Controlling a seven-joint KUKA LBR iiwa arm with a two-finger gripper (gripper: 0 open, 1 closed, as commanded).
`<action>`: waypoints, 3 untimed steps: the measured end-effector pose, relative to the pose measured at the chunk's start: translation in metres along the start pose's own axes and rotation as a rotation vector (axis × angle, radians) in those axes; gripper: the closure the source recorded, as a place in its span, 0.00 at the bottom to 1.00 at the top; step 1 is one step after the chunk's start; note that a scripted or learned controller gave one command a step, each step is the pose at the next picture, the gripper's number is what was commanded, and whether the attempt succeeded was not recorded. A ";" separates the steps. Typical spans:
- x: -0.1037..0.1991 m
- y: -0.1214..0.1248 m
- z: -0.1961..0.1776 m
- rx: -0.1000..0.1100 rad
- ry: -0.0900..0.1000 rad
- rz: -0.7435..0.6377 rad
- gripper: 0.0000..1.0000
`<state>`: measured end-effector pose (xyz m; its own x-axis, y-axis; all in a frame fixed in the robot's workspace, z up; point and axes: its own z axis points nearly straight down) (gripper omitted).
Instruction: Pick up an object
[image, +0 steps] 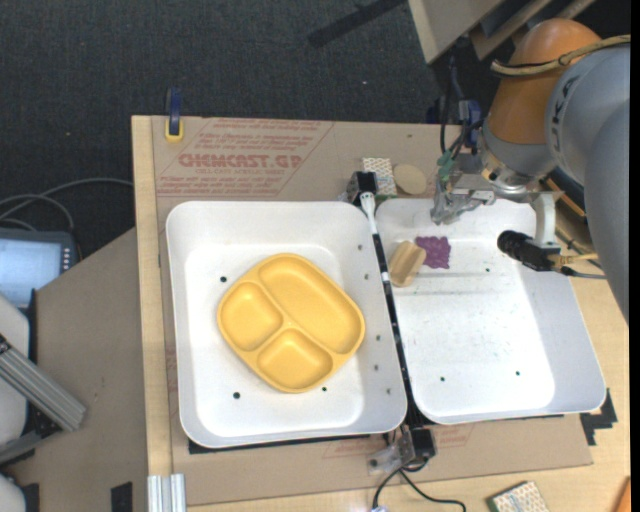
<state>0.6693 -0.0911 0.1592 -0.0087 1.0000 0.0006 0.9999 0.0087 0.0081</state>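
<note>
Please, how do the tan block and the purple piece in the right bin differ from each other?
The small tan wooden-looking block is pale brown with smooth faces, while the small purple piece is violet with a ragged, fuzzy outline. The tan block lies tilted against the right white bin at its left wall, by the divider; the purple piece lies farther in, on the bin floor. The purple piece is nearer the hand. Both are small and lie in the bin's upper left part, side by side.

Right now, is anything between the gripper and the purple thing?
No. In the camera view, just bare white floor of the right bin separates the gripper from the purple object.
</note>
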 end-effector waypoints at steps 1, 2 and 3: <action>-0.053 -0.002 -0.081 0.000 -0.005 0.011 1.00; -0.010 -0.006 0.023 0.018 0.003 0.005 1.00; -0.017 -0.033 0.074 0.004 0.000 0.011 1.00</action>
<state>0.6374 -0.1084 0.0848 0.0021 1.0000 0.0006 1.0000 -0.0021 0.0039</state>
